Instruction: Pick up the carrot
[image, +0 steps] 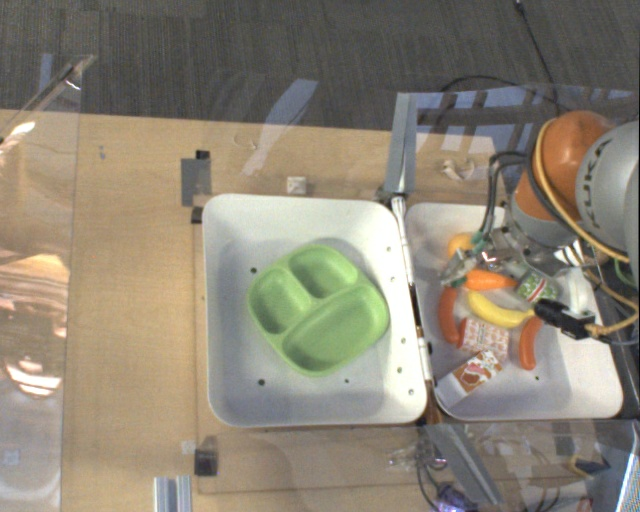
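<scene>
A: Right, carrot (490, 281) lies in the right bin (590, 400), beside the banana (497, 311), under the pincer (478, 258). Pincer state?

B: Cannot tell. Carrot looks light, stiff, smooth; grip mid-length across its width.

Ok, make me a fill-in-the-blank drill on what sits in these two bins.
1. The green divided plate lies in the ____ bin.
2. The plate has ____ compartments.
3. The carrot, banana and small carton lie in the ____ bin.
4. The gripper hangs over the ____ bin.

Missing words: left; three; right; right
</scene>
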